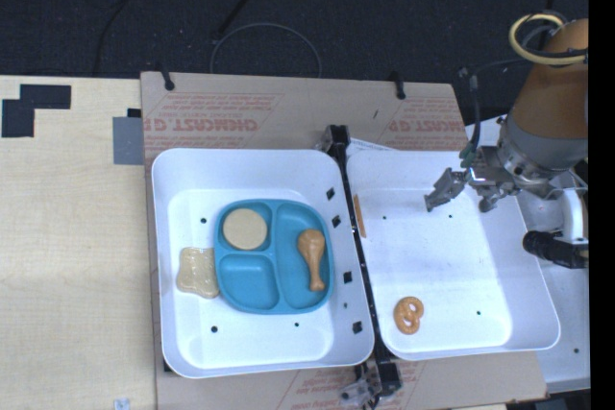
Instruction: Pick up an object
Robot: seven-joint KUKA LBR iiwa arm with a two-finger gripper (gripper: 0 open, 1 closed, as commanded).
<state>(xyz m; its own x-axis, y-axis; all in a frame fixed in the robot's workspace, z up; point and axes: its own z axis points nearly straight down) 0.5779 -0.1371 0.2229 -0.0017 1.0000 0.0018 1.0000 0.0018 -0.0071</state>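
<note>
Your pincer point(469, 190) hangs over the upper part of the right bin point(524, 341), its two dark metal fingers spread apart with nothing between them, so you are carrying nothing. It sits high and to the arm's side of the bin, well apart from anything you could grasp, which reads as a waiting or approach pose rather than a grip.

The nearest thing to take is the pretzel point(408, 314), lying flat on the bin floor near the lower left corner, close to the divider point(351, 235) between the bins. It is small, tan and looped, with holes through it; judging by its look it is a hard plastic toy, and lying flat it offers only thin edges to pinch.

In the left bin point(163, 197) a blue tray point(258, 288) with three compartments rests on the floor. A round tan biscuit point(243, 228) fills the upper left compartment, and a drumstick point(312, 256) lies lengthwise in the right one, its knobbed end upward. A pale slice of toast point(197, 272) lies just beside the tray's left edge, touching it. All look smooth, moulded and light
</note>
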